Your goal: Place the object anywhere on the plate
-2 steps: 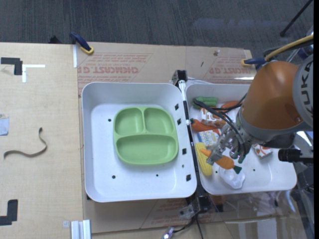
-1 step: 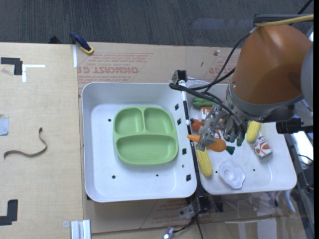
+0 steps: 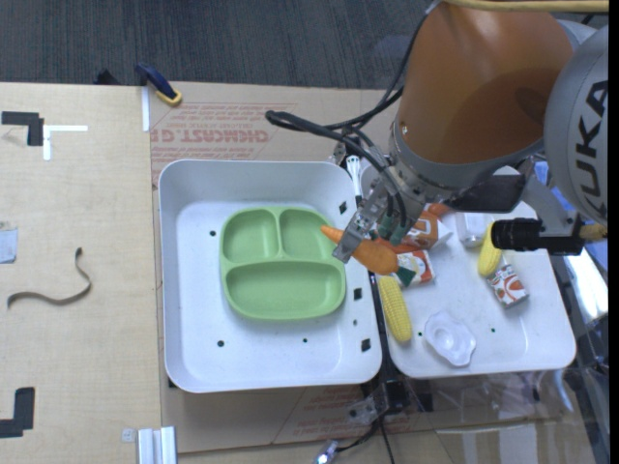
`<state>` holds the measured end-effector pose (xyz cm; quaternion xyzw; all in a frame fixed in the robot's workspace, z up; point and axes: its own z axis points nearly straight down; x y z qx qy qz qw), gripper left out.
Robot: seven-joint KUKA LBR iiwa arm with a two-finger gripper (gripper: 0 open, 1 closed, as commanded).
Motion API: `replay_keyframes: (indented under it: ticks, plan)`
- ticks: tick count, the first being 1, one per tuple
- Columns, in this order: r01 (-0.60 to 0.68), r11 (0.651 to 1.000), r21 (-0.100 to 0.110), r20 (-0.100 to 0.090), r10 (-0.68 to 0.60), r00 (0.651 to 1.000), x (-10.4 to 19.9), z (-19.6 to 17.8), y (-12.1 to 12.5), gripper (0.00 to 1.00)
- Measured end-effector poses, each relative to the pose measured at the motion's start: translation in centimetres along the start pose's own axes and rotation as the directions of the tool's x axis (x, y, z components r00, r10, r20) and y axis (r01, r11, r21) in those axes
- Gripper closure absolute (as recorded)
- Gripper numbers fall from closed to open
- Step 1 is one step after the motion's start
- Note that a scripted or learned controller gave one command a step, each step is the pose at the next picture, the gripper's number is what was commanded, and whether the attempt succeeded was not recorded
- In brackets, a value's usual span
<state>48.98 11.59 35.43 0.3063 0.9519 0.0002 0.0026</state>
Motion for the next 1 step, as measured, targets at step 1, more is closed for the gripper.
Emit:
replay_keyframes:
  ticks: [1]
  plan:
    - [-0.001, 1.000, 0.000, 0.000, 0.001, 1.000, 0.00, 0.01, -0.01, 0.00]
